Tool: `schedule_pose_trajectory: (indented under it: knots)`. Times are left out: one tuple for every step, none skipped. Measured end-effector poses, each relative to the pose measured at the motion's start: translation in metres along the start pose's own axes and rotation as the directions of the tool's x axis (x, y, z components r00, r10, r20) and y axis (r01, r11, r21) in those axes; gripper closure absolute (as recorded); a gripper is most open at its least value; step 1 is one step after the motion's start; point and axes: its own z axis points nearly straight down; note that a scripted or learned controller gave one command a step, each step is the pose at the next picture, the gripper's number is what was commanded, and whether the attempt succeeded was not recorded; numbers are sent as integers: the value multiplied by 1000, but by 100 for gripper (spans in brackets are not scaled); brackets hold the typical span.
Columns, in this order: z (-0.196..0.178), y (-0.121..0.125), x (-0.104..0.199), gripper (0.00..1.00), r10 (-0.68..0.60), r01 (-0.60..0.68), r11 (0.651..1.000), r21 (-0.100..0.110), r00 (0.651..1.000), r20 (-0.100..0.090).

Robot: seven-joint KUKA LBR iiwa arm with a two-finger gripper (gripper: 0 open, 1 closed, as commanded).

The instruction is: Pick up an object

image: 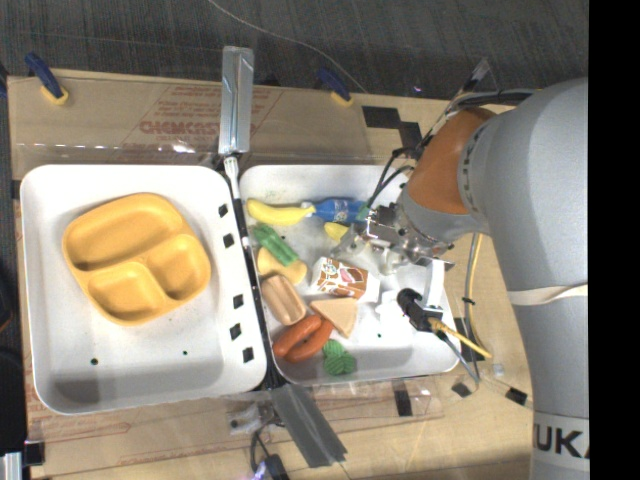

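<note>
Gripper (372, 236), finger state indiscernible, poised over the right bin (300, 176) near a small yellow toy (336, 231) and blue bottle (338, 210).

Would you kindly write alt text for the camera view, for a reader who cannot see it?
A grey robot arm with an orange band reaches from the right over the right shallow white bin, which holds toy food, including a yellow plastic banana and a red plastic sausage. The left shallow white bin holds a yellow compartment tray.
</note>
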Motion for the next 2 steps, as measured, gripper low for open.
schedule_pose_trajectory:
  knots:
    - [1, 8, 97, 0, 388, -388, 922, 4, 922, -3]
    - [0, 26, 50, 0, 457, -457, 889, 2, 889, -1]
